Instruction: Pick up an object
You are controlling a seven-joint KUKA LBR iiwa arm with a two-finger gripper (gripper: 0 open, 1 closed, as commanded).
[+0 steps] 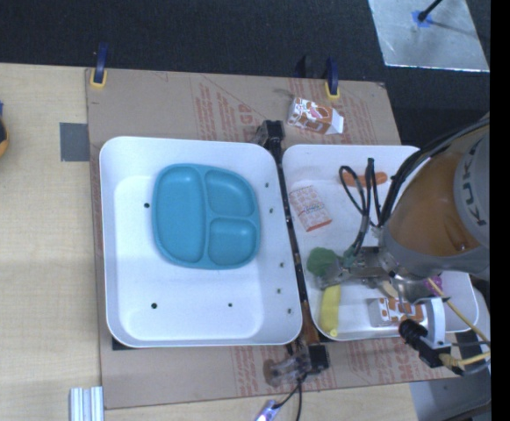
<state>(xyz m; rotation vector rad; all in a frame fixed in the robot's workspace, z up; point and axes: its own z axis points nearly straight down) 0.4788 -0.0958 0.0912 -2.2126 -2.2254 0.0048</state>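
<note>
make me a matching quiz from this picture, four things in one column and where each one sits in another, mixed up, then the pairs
Things:
1. blue divided plate
2. yellow object
3. green object
4. small printed packet

Places:
A. on the cardboard beyond the bins
B. in the left bin
C. right bin, near corner by the divider
D. right bin, by the divider, just beyond the yellow one

Pairs: 1-B, 2-C, 3-D, 4-A

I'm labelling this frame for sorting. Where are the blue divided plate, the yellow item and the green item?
blue divided plate [205,215]: camera view, centre ridge, left bin.
yellow item [329,310]: camera view, its middle, right bin.
green item [320,260]: camera view, its top, right bin.
</note>
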